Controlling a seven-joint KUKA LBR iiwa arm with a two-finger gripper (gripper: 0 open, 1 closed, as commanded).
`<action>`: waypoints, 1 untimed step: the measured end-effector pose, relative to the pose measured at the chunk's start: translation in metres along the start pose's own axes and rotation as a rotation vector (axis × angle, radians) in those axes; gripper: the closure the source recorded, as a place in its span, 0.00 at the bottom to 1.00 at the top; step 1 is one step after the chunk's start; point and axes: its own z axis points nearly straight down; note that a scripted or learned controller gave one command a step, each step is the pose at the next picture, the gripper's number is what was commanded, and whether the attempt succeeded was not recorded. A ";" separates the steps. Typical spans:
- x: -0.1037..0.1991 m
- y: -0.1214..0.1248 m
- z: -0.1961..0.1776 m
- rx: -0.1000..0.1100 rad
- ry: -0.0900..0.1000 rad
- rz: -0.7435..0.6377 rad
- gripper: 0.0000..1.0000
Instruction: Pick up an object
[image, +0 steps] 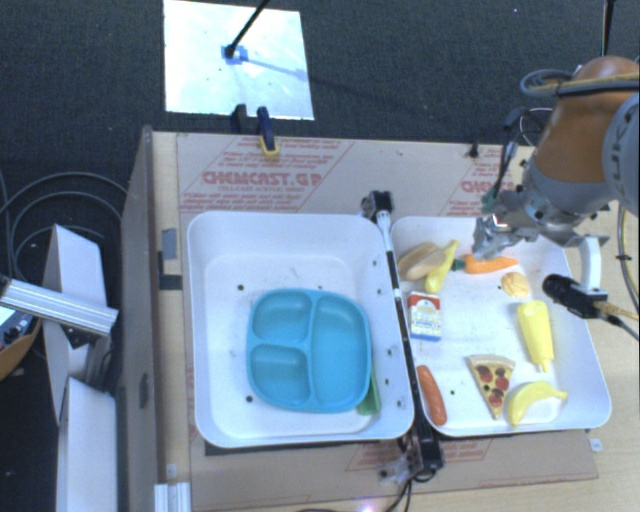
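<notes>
Hovering gripper meets toy carrot in right bin

Reaching in from the right, the grey and orange arm (585, 120) lowers its gripper (490, 243) over the far edge of the right bin (590, 405), just above an orange carrot (490, 265). Whether the pincer is spread or pressed together cannot be told from this angle. Around it lie a bread roll (420, 259), a milk carton (425, 316), a corn cob (535, 333), a pizza slice (492, 378), a banana (530, 400) and a sausage (431, 392). A blue divided plate (308, 349) rests in the left bin (220, 260).
</notes>
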 end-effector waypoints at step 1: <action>0.030 -0.002 0.024 0.000 0.000 -0.001 1.00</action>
